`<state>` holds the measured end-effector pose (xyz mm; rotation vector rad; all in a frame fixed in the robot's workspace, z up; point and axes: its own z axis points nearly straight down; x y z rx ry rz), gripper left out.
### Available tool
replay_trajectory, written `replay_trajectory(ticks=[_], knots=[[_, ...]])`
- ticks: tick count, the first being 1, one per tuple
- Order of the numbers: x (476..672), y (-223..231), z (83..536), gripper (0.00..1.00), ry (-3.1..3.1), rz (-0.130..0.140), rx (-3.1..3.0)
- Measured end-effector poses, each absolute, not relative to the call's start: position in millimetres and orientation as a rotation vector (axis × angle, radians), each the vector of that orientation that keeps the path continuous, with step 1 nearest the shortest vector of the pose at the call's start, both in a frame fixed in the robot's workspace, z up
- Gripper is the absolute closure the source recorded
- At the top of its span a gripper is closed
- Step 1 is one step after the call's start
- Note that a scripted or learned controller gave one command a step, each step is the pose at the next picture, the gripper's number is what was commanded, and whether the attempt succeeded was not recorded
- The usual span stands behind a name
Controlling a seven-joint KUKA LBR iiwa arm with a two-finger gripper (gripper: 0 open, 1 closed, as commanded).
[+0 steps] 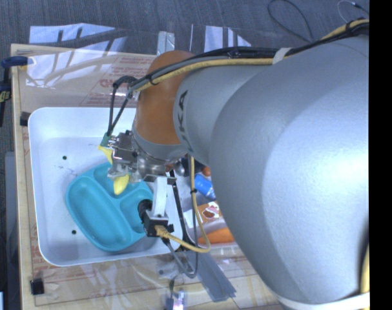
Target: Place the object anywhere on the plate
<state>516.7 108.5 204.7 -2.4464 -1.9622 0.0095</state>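
A turquoise sectioned plate (104,213) lies in the left white bin (50,173), towards its front. My gripper (121,170) hangs over the plate's far right edge, under the orange band of the wrist. A small yellow object (120,185) shows right at the gripper's tip, just above the plate's rim. A bit of yellow also sticks out at the gripper's left side. The wrist covers the fingers, so their state is hidden.
The grey arm covers most of the right bin. Blue, orange and white items (207,206) peek out beside the arm in that bin. Cables (176,237) hang from the wrist over the wall between the bins. The left bin's far and left floor is bare.
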Motion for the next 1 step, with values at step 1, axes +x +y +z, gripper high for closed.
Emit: replay_trajectory(ticks=[1], knots=[[516.8,108.0,204.8,0.00,-1.962,0.010,-2.447]])
